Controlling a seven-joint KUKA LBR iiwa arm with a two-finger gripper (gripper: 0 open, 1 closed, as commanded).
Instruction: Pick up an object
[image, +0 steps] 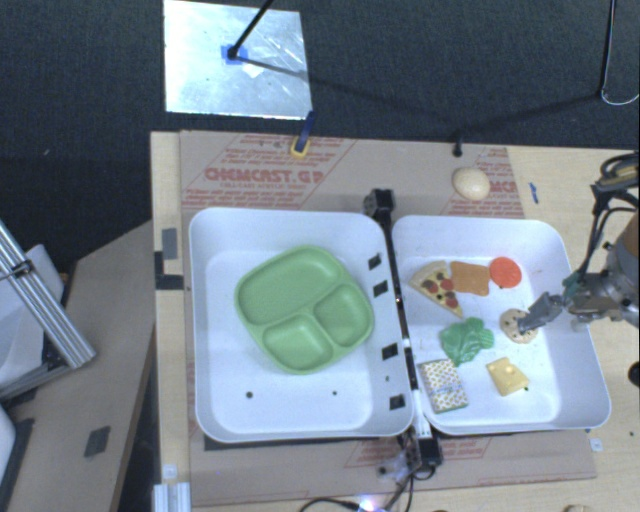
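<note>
The right bin (565, 400) holds several toy foods: a pizza slice (437, 283), an orange piece (470, 277), a red disc (505, 271), a small round cookie (516, 326), a green leafy piece (466, 340), a yellow cheese wedge (507, 377) and a speckled square cracker (443, 385). My gripper (538, 316) reaches in low from the right, with its tip right at the cookie's right edge. Nothing is visibly lifted.
A green divided plate (250, 285) lies in the left bin (215, 400). A beige egg-shaped toy (471, 183) rests on the cardboard behind the right bin. The black divider (392, 300) runs between the bins. A metal sheet (235, 60) lies at the far back.
</note>
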